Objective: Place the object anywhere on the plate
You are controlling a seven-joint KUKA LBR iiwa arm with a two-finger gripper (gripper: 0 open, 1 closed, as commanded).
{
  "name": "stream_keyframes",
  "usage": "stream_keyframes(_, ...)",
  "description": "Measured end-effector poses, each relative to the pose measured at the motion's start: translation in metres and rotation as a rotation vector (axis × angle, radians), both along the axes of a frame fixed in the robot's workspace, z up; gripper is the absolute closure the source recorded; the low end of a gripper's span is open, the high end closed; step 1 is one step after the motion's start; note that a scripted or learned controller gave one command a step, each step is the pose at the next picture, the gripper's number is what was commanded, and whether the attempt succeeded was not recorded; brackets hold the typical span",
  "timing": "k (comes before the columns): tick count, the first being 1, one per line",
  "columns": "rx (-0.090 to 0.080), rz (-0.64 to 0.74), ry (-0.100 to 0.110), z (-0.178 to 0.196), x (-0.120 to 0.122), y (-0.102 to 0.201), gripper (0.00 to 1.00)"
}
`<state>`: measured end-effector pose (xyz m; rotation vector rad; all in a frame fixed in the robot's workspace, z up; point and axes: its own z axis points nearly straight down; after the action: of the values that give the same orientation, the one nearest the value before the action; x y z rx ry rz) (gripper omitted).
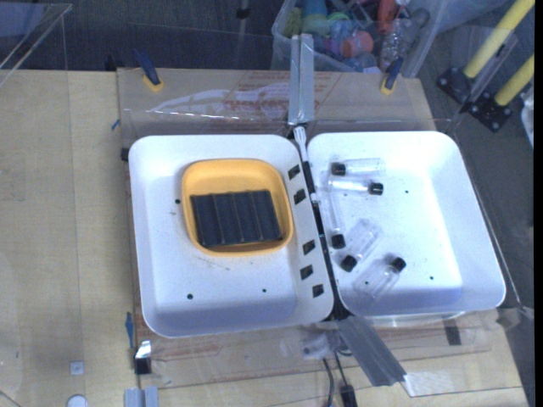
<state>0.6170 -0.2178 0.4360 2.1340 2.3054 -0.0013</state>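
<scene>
In the left bin (161, 295), a yellow plate (193, 185) is lying near the middle, and a dark ribbed block (236, 218) is resting flat on it, inside its rim. In the right bin (441, 227), five clear vials (361, 169) with black caps are lying on their sides, scattered over the left half; two are near the top and three are lower down, close to each other. I cannot tell whether the gripper is open or closed, or whether it is holding anything.
</scene>
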Motion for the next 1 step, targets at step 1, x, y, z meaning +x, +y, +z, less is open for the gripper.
stream_keyframes(1,-0.003,0.259,-0.006,0.0002,0.0208,-0.0039,1.0)
